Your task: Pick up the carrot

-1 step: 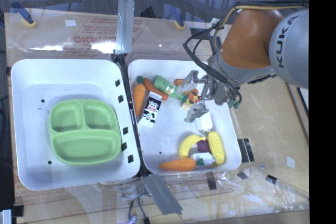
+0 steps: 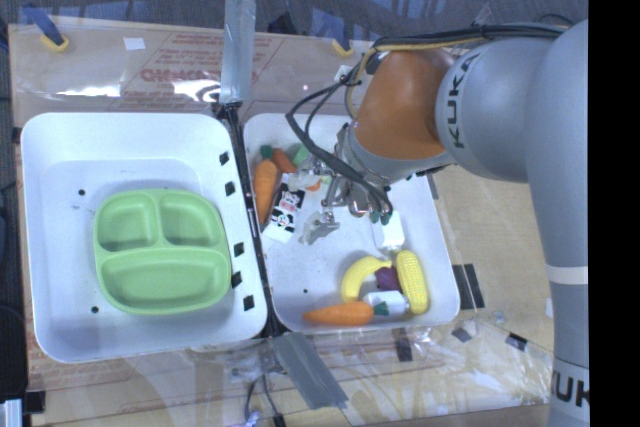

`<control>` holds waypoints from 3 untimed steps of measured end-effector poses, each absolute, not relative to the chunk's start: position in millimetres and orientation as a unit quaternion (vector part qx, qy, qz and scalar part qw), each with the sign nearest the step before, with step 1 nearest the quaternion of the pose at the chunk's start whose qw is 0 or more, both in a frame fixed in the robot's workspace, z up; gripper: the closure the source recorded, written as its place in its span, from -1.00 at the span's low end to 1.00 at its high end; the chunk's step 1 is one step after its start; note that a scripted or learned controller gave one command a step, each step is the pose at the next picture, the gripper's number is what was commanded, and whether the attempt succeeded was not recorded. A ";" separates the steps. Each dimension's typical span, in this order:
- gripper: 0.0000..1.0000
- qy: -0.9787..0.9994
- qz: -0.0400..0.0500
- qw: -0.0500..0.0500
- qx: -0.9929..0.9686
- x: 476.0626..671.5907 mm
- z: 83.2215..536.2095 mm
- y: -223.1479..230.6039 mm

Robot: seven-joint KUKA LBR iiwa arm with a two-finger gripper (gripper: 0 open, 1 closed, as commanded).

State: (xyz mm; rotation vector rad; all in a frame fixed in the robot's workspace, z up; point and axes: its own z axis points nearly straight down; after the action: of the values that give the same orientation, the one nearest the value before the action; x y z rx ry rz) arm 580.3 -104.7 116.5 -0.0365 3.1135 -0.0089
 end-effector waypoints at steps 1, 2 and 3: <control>-1.00 0.991 -0.005 0.012 0.131 618.1 106.1 -98.8; -1.00 0.980 -0.004 -0.003 0.197 644.0 104.1 -103.3; -1.00 0.972 0.002 0.007 0.235 647.1 200.0 -30.6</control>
State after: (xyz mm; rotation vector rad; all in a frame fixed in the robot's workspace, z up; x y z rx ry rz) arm 647.1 -30.6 200.0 0.7352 3.0401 0.0069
